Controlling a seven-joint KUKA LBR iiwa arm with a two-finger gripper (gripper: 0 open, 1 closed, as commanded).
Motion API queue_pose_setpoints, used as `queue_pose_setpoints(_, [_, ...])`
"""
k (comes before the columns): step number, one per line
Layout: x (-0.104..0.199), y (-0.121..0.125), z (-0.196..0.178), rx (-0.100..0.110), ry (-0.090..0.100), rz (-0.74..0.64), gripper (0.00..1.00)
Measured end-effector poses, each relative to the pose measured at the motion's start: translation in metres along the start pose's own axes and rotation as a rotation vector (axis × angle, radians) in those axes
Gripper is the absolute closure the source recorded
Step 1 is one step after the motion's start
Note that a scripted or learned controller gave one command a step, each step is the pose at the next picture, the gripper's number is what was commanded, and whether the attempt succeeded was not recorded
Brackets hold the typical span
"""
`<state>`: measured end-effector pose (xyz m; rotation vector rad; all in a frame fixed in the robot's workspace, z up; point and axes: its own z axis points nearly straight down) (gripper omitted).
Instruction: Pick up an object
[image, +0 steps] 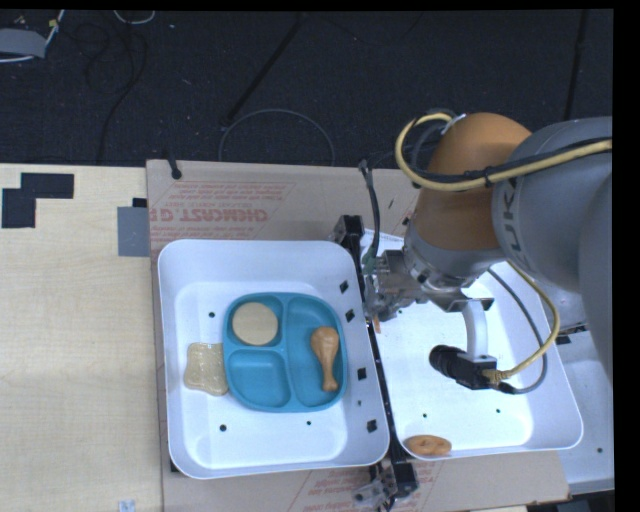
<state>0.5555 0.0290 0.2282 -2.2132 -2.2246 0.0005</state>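
Observation:
The left bin holds a blue sectioned tray. In the tray lie a round tan patty and a toy chicken drumstick. A pale bread-like piece rests against the tray's left side. A small orange-brown pastry sits at the front edge of the right bin. My gripper hangs low over the right bin's left wall, close to the divider between the bins, under the orange wrist band.
The grey arm covers the right bin's upper right part. A black part on a cable hangs over the right bin's middle. Cardboard lies under both bins, with wooden benchtop to the left.

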Motion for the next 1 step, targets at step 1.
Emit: queue_pose_setpoints(1, [0.0593, -0.015, 0.0028, 0.003, -0.001, 0.0, 1.0])
